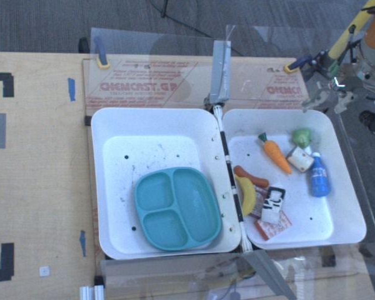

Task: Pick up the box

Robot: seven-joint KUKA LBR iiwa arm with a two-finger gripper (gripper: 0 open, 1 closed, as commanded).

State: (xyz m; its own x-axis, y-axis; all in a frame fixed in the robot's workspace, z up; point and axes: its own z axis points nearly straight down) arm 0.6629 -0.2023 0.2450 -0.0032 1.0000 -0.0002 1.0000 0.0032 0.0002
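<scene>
Two shallow white bins sit side by side on a pale wooden surface (37,186); the left bin (106,136) holds a teal divided plastic plate (177,208). In the right bin (347,220), the small black-and-white box (272,205) lies at about seven o'clock, touching a yellow banana (245,194), with an orange carrot (276,154) and blue bottle (319,176) toward one o'clock. The arm's tool (330,92) hovers beyond the bin's one o'clock corner, well apart from the box; whether it is released or clenched cannot be told.

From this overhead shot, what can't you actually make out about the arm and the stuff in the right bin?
- Claw: in the camera view, small and blurred beyond the right bin; its opening is unreadable.
- Arm: cut off by the frame's right edge.
- Box: its print is too small to read, and it partly covers a red packet.
- Banana: the box's edge hides its lower end.
</scene>
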